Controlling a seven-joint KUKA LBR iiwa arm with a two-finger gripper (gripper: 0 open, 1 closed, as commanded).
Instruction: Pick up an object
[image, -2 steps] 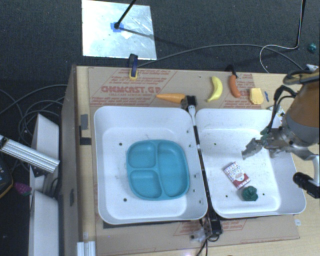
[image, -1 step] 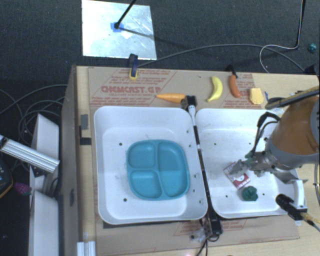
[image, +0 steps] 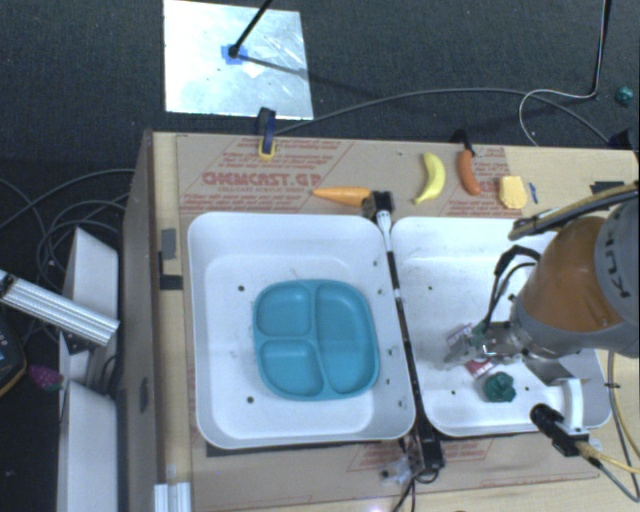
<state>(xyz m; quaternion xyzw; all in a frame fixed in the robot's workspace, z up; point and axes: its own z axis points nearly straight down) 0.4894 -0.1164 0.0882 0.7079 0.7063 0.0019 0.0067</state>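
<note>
I've got the arm (image: 575, 285) in from the right, over the right bin (image: 440, 250). Orange band sits above the wrist, with the grey body below it.

The gripper (image: 468, 347) is low in the right bin, near its middle, pointing left. Metal parts are bunched together there and the picture is too coarse, so I can't tell its state, and I see nothing clearly held.

Objects near it:
- a small red piece (image: 477, 367) just below the gripper, touching or nearly touching; I can't tell which.
- a dark green lump (image: 499, 387) on the bin floor, just right of and below the red piece, near the bin's front edge. It looks apart from the gripper.

The left bin (image: 225, 300) holds a blue tray (image: 316, 337) with compartments, lying flat about centre.

On the cardboard (image: 250, 160) behind the bins:
- a carrot (image: 340, 195) lying flat, just behind the left bin's back right corner.
- a banana (image: 432, 177) behind the right bin.
- a red-orange sausage-shaped item (image: 468, 172) just right of the banana.
- a yellow block (image: 513, 191) further right.

A yellow-and-black clamp (image: 266, 134) sits at the cardboard's back edge. A black divider (image: 398, 300) runs between the two bins.
</note>
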